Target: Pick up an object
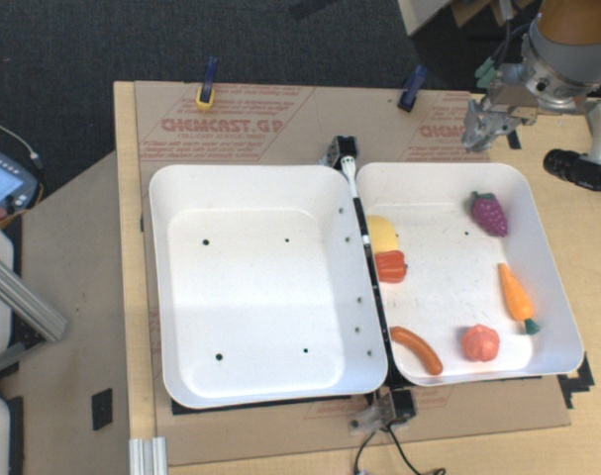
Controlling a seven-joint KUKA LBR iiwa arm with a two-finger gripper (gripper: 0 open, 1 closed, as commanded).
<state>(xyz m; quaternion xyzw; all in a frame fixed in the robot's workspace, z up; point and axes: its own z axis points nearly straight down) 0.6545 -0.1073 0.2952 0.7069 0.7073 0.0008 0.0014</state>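
Gripper (481, 132) sits upper right of frame, above the right bin's (548, 265) top edge; can't tell its state, nothing seen in it. In that bin: purple grapes (489, 213) upper right, carrot (515, 296) right, tomato (481, 342) & sausage (417, 349) low, yellow (381, 233) + red (390, 265) pieces at left wall.

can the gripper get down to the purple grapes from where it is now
Probably yes. The gripper hangs above the right bin's far rim, and the purple grapes lie just inside that bin near the far right corner, apart from the other toys, with nothing over them.
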